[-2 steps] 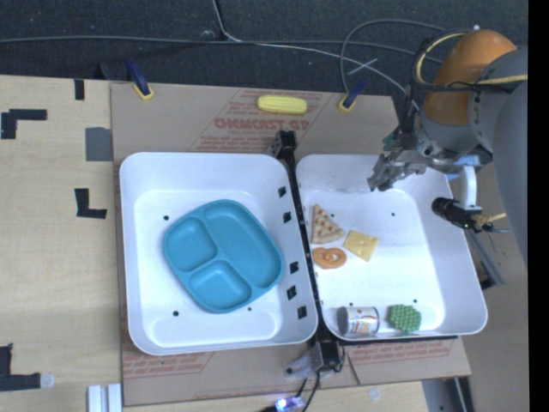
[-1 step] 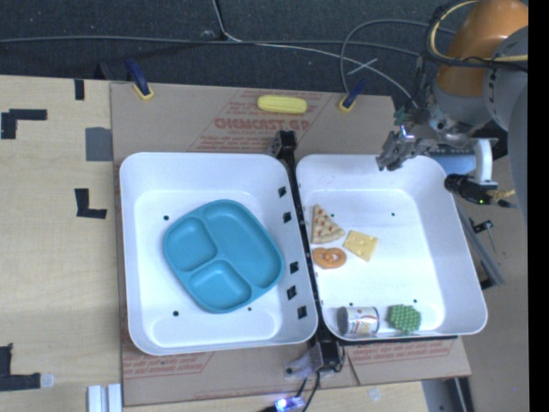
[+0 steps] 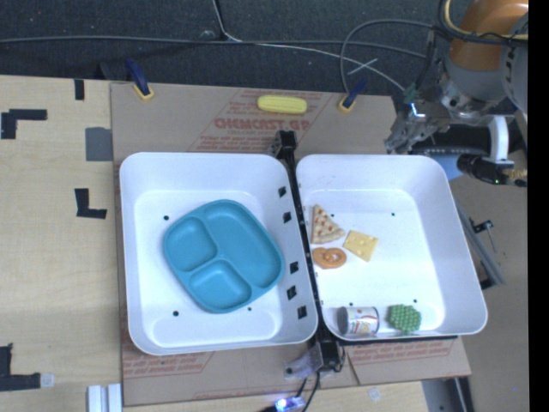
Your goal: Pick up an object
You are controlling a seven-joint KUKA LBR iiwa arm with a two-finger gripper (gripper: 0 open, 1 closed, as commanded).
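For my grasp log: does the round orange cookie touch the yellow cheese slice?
Apart. The camera view shows bare white bin floor between the round orange cookie and the yellow cheese slice.

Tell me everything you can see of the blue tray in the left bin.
The blue divided tray looks like smooth plastic, a rounded rectangle with three shallow compartments: one large along its upper right, two smaller on its lower left. It lies flat, right side up, turned at a slant on the floor of the left bin, near the middle, touching nothing else.

Arm (image 3: 485,24) cut off at top-right edge — tool (image 3: 407,136) fingers too small, state unclear.
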